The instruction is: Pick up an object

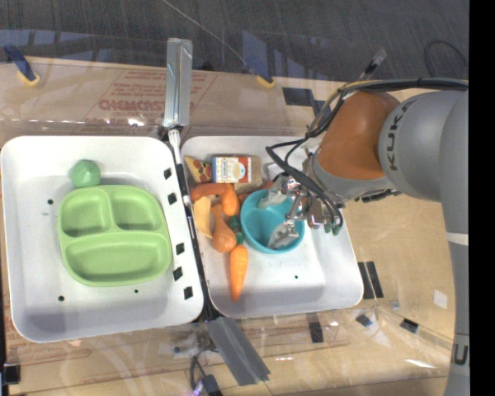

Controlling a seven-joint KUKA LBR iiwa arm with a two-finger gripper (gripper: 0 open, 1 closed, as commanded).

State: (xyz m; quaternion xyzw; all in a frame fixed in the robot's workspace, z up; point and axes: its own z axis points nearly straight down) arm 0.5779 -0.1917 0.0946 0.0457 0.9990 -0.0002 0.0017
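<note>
The right bin holds a teal bowl, several orange carrots, a pale yellow piece and a small juice carton. One carrot lies alone toward the bin's front. Two more, a rear carrot and a stubby carrot, crowd the bowl's left side. My gripper reaches in from the right and hangs over the bowl's right half, low inside its rim. The metal wrist hides part of the bowl's right edge. Nothing is visibly lifted.
The left bin carries a green divided plate and a green ball at its back. A metal divider bar rises between the bins. Black cables loop behind the orange wrist band.
</note>
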